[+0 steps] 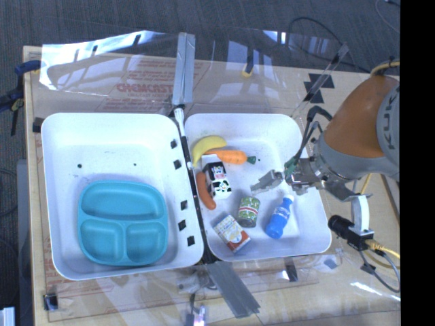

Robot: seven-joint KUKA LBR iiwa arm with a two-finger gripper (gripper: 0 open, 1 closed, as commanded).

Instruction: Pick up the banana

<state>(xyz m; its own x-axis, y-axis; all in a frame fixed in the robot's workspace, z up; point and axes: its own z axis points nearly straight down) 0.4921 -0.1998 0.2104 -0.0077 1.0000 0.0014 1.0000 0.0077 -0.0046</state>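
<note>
With its fingers [266,180] apart and carrying nothing, the gripper is hovering right of the banana [207,145], needing to clear the carrot [233,157] lying against it.

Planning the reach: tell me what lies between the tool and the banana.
In the camera view, the carrot lies between the tool and the banana, touching the banana; bare bin floor otherwise.

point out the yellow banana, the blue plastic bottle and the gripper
yellow banana [207,145]: camera view, middle of the curved body.
blue plastic bottle [277,220]: camera view, mid-body.
gripper [265,180]: camera view, at the fingertips.
</note>
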